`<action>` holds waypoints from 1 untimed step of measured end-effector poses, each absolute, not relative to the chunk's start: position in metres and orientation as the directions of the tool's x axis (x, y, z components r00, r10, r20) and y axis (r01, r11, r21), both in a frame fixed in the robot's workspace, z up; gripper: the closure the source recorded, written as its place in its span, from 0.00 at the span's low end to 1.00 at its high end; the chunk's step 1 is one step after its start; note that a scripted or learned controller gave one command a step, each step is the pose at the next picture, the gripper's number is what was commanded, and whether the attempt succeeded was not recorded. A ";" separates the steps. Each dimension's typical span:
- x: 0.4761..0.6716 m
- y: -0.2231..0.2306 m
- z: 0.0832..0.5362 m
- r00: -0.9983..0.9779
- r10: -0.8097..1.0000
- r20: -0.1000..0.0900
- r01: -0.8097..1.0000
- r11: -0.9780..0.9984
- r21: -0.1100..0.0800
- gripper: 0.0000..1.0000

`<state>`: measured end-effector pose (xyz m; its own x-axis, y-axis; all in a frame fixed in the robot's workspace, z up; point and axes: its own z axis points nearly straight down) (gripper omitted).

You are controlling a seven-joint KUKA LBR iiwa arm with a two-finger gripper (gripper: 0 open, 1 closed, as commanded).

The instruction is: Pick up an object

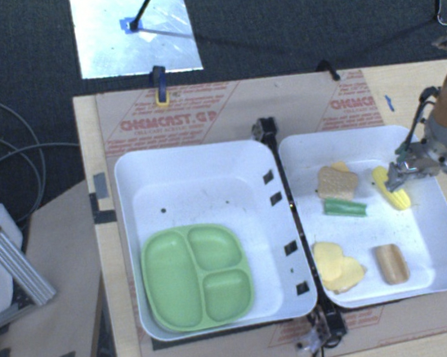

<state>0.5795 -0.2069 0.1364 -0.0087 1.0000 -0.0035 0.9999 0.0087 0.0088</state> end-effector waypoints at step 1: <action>0.517 -0.198 0.091 0.001 1.000 0.003 1.000 -0.001 -0.006 1.00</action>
<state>0.5173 -0.1980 0.0906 0.0011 1.0000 0.0028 1.0000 -0.0011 -0.0058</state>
